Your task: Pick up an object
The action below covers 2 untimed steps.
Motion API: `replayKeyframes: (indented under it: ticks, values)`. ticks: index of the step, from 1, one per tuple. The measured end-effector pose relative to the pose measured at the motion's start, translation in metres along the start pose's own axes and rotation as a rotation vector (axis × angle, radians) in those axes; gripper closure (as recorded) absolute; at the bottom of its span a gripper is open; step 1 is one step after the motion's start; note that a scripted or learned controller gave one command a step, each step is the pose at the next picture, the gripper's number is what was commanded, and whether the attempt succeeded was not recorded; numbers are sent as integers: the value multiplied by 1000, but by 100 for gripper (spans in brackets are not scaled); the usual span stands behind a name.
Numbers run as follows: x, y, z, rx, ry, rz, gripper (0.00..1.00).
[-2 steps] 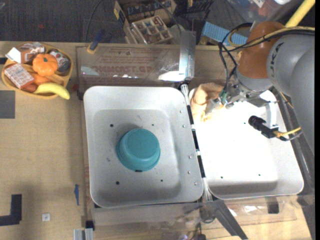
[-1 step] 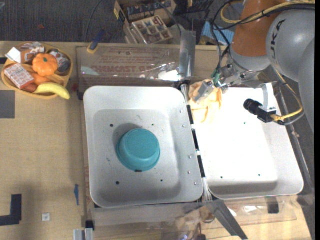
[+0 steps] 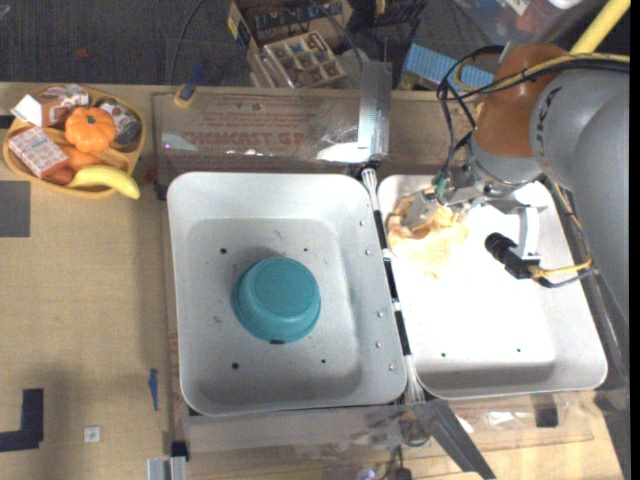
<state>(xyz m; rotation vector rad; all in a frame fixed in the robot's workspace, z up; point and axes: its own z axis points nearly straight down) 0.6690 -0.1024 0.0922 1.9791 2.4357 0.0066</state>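
Pincer (image 3: 437, 200) is down at the far-left corner of the right bin (image 3: 520, 363), right on a floppy tan object (image 3: 425, 236), can't tell its state, so it might just slip off the soft thing against the wall, teal bowl (image 3: 278, 299) left, cluttered floor beyond.

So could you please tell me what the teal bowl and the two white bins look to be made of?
The teal bowl, lying upside down in the left bin, looks like moulded plastic: uniform colour, smooth surface, soft sheen. Both it and the right bin seem to be smooth white plastic or coated sheet; their rounded corners and faint glare suggest that, though the view leaves it open.
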Motion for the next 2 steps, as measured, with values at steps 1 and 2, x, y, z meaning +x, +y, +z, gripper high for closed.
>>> replayKeyframes:
  ticks: [1, 2]
  values:
    - [0, 2, -13, -4, -2, -2, 100]
    - [51, 10, -94, 1, -2, -199, 100]
